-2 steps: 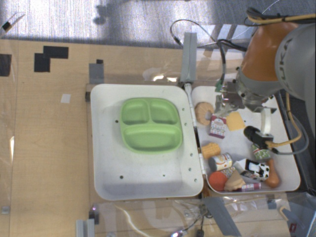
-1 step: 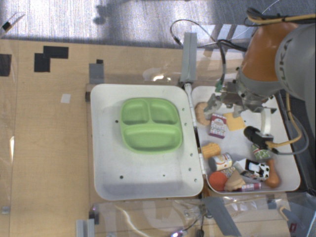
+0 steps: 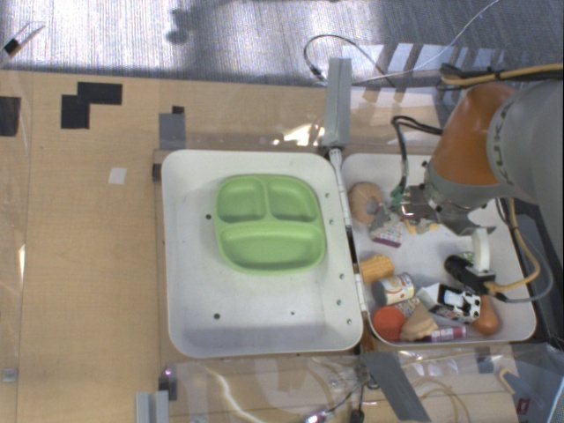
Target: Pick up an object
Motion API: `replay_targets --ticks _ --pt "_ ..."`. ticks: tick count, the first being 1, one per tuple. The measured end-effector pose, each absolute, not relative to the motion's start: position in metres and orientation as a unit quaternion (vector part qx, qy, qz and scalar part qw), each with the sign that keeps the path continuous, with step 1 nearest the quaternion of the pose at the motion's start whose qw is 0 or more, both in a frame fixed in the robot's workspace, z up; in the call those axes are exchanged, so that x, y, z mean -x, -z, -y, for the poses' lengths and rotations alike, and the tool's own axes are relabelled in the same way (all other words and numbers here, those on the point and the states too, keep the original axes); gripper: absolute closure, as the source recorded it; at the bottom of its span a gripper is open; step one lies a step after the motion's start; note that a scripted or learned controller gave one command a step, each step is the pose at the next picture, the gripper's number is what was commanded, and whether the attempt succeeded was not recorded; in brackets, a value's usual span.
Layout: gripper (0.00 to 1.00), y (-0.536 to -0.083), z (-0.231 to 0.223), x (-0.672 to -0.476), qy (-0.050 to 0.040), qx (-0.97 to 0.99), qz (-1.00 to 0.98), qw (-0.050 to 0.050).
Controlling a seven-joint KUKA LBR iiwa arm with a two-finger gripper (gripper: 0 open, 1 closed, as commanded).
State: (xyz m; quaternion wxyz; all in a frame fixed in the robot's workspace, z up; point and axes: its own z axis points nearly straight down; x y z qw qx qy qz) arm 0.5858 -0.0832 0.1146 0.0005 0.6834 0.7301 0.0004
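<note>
Over the right bin (image 3: 520, 324), gripper (image 3: 398, 211) beside the potato (image 3: 364, 198); can't tell the grip state; green plate (image 3: 269, 223) left.

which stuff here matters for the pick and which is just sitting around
For the job:
- gripper, low in the right bin
- tan roundish object beside it
- small purple-and-white item just below it

Lying about:
- green divided plate in the left bin
- corn cob
- small can
- black-and-white toy
</note>
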Motion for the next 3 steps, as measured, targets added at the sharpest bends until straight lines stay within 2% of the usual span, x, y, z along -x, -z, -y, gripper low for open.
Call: replay_targets --ticks 1,2,3 --pt "0.00 -0.090 0.089 -0.600 -0.0041 -0.683 -0.731 0.004" --pt "1.00 -0.101 0.088 -0.602 -0.0064 -0.682 -0.731 0.006" --pt "1.00 -0.187 0.037 -0.651 -0.0023 -0.692 -0.722 0.003"
